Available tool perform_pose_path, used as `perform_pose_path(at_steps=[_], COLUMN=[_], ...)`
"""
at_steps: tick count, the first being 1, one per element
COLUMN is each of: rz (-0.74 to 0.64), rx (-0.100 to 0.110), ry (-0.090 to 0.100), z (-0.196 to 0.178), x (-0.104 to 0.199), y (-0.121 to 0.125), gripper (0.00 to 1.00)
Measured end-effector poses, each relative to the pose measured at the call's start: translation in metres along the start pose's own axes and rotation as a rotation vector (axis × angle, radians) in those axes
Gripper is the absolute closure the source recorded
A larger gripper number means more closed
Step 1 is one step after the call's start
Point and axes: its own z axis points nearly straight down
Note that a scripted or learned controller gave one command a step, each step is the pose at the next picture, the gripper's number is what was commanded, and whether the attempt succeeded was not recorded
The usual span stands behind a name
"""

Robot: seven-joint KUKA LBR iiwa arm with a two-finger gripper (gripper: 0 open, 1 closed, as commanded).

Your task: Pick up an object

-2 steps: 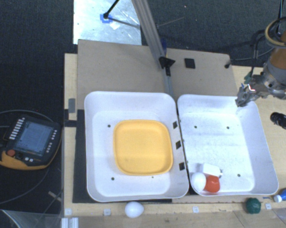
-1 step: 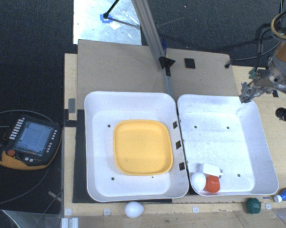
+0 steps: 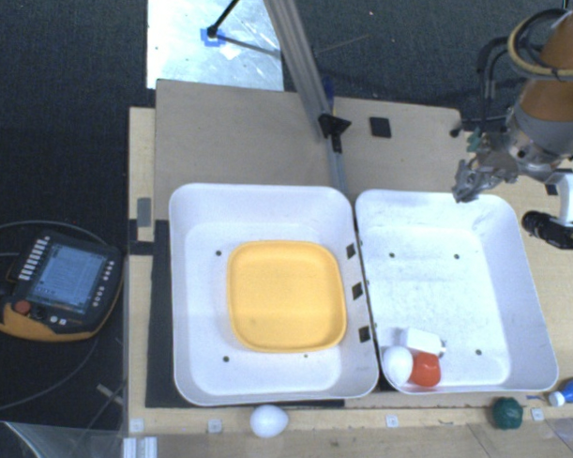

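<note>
Arm enters from the right, orange band above the wrist, wrist angled downward. Gripper (image 3: 466, 187) hangs low at upper right, nothing visibly between its tips.

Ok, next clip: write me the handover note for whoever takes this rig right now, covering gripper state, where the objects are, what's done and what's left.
Gripper: above the far rim of the right bin, nothing visible between its fingers; open or shut can't be told.
Left bin: a yellow plate lying flat in the middle.
Right bin: a white ball, an orange-red object and a small white block, clustered in the near-left corner.
On the bench in front of the bins: a white egg-shaped object and a dark green ball.
Done: no pick yet.
Left: descend on one object, grasp, lift.
</note>
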Motion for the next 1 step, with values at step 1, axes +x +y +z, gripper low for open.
perform_pose_path(at_steps=[1], rz=[-0.001], rx=[0.0], ry=[0.001], z=[-0.0088], x=[0.0545], y=[-0.0043], gripper=[1.0])
